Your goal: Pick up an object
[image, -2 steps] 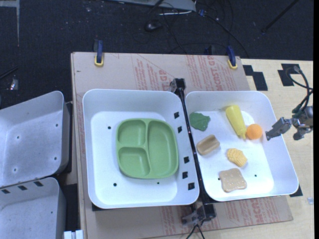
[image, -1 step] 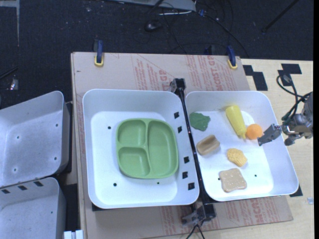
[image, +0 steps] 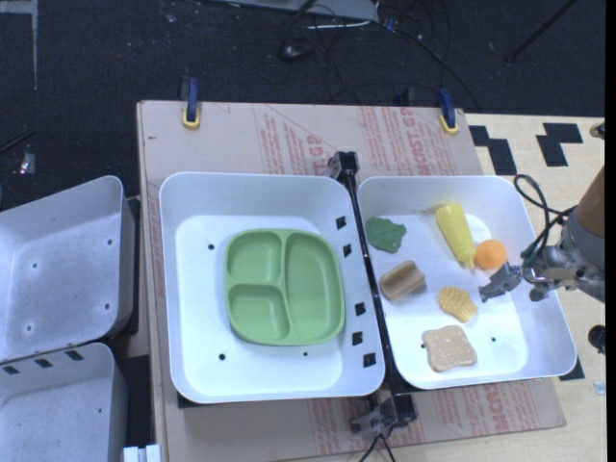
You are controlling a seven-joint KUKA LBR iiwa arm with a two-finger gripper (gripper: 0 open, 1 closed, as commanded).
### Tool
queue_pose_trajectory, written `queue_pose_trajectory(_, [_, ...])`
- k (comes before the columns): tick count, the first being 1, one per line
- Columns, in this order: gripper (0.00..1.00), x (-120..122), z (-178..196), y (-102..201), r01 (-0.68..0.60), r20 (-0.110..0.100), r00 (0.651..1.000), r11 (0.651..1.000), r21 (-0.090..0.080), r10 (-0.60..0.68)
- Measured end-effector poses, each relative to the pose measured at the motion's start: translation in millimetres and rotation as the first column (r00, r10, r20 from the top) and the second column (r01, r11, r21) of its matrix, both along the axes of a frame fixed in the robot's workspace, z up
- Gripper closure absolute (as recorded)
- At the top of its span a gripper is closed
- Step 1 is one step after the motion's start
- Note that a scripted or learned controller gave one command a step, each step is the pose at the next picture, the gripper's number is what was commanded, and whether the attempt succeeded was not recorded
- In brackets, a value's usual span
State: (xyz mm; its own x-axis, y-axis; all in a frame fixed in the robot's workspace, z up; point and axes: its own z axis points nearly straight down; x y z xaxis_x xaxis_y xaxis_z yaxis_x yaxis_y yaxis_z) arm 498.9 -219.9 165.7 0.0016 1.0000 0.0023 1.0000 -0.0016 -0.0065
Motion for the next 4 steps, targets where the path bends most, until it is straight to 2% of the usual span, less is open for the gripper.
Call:
queue_pose_trajectory(1, [0.00,0.3,-44.1,5.1,-0.001,0.002,1.000,1.000,0.000,0.001])
queue_pose_trajectory(2, [1.00,1.8,-31.4,4.4,-0.001,0.007,1.000,1.000,-0.003,0.001])
queue_pose_trajectory(3, [1.00,10.8,29.3,3.2,-0.005,0.013,1.000,1.000,-0.005,0.005])
queue_pose_trajectory(4, [1.00,11.9,49.6,3.0,-0.004,0.010,1.000,1.000,-0.005,0.004])
